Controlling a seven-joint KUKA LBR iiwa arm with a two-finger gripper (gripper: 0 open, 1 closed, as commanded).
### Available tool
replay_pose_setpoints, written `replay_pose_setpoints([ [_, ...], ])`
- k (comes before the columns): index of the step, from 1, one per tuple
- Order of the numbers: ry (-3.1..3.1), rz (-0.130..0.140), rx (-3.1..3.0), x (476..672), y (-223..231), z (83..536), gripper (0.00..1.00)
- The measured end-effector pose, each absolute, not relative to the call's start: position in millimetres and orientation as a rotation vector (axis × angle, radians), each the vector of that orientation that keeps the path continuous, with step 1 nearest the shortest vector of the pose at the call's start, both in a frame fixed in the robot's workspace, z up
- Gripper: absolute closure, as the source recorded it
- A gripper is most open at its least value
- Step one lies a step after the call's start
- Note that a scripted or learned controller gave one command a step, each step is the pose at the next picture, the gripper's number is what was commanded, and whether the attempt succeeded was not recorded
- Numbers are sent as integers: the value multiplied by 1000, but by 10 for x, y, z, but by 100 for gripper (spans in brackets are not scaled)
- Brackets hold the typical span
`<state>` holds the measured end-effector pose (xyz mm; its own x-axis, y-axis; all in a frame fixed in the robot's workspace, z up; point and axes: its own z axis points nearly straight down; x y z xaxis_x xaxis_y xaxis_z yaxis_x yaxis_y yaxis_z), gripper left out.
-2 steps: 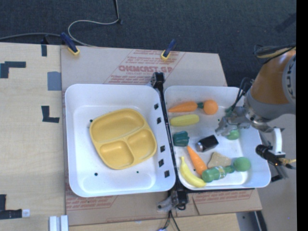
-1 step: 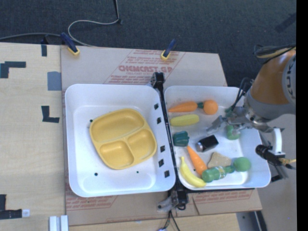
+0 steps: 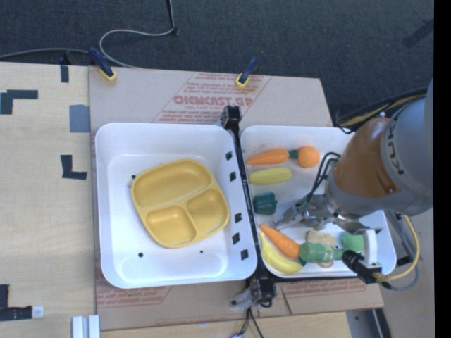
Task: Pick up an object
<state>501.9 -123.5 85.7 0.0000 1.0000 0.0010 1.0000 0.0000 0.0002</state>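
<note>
My gripper (image 3: 301, 217) hangs low over the middle of the right bin (image 3: 318, 135), open, with nothing between its fingers. Just left of it lies a green pepper (image 3: 265, 203). In front of it are a carrot (image 3: 280, 240), a yellow banana (image 3: 277, 260), a green and beige toy (image 3: 317, 251) and a green block (image 3: 353, 243). Behind it lie a yellow corn cob (image 3: 270, 176), a second carrot (image 3: 267, 158) and an orange ball (image 3: 307, 156). The arm's orange band (image 3: 363, 164) hides the bin's right part.
The left bin (image 3: 113, 259) holds a yellow divided plate (image 3: 180, 201). A black divider (image 3: 238, 189) runs between the bins. Cardboard lies under both bins, with yellow clamps (image 3: 246, 74) at its far edge. Cables hang at the arm's right.
</note>
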Motion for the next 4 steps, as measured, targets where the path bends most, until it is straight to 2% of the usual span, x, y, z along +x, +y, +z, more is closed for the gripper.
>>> replay_pose_setpoints([
  [1, -2223, 0, -2228, 4845, -2093, 863, 0],
  [2, -2223, 1, -2221, 5693, -1848, 866, 0],
  [3, -2228, -2, -2223, 6397, -1961, 865, 0],
  [4, -2201, 28, -2211, 6627, -1951, 834, 0],
])
